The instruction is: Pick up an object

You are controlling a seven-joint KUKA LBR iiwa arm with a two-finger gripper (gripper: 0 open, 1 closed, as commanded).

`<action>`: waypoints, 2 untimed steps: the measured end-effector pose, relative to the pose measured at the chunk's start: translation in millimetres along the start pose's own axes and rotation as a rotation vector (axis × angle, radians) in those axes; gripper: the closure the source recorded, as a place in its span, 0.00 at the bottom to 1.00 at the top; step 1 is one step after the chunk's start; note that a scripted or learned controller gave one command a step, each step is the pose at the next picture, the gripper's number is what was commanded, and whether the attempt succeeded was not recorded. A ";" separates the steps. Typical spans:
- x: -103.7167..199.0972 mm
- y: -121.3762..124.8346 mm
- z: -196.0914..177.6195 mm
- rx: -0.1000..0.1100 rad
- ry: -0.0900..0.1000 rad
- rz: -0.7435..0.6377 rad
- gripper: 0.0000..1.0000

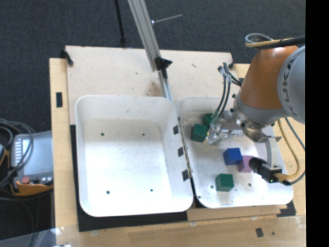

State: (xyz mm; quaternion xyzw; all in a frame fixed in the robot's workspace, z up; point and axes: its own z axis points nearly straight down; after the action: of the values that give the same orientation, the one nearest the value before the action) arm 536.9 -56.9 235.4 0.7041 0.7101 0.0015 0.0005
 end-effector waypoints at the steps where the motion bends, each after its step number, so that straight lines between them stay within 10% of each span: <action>1: 47.4 10.0 9.4 0.002 -0.001 0.002 1.00; 2: 96.0 27.5 0.9 0.000 0.000 0.000 1.00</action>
State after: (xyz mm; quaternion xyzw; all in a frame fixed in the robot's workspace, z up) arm 563.6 39.3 234.7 0.7043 0.7099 0.0014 0.0002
